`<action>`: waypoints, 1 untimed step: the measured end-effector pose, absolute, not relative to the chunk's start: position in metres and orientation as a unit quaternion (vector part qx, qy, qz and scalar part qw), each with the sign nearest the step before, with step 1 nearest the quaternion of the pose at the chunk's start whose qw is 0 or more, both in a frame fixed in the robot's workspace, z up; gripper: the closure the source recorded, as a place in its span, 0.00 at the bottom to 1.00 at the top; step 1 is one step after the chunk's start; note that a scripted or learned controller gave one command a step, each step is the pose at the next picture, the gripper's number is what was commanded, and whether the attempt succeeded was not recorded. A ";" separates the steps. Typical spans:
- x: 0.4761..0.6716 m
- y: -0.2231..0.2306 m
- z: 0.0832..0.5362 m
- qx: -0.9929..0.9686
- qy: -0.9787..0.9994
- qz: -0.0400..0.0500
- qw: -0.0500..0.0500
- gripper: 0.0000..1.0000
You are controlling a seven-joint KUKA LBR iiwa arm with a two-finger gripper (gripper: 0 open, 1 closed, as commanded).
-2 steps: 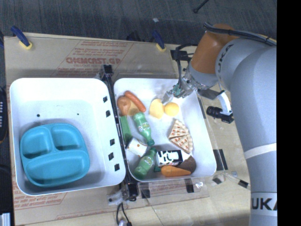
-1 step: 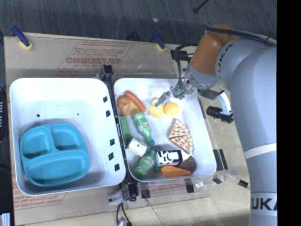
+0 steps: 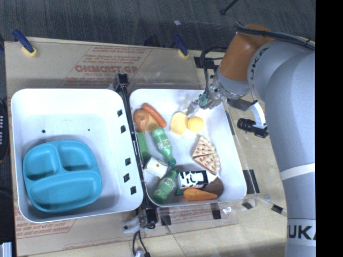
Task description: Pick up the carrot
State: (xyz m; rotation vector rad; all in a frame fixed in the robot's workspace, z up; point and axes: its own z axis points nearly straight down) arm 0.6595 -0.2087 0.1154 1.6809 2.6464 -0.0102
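Arm (image 3: pixel 278 90) low — over right bin (image 3: pixel 228 143)

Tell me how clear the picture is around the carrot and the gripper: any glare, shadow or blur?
Camera view: the carrot lies sharp and evenly lit by the right bin's near wall; the white bin floor is bright, not washed out; the gripper is small and slightly soft against it; the arm casts only a soft shadow.
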 end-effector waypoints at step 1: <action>0.659 -0.209 0.115 0.536 0.844 -0.004 0.003 0.00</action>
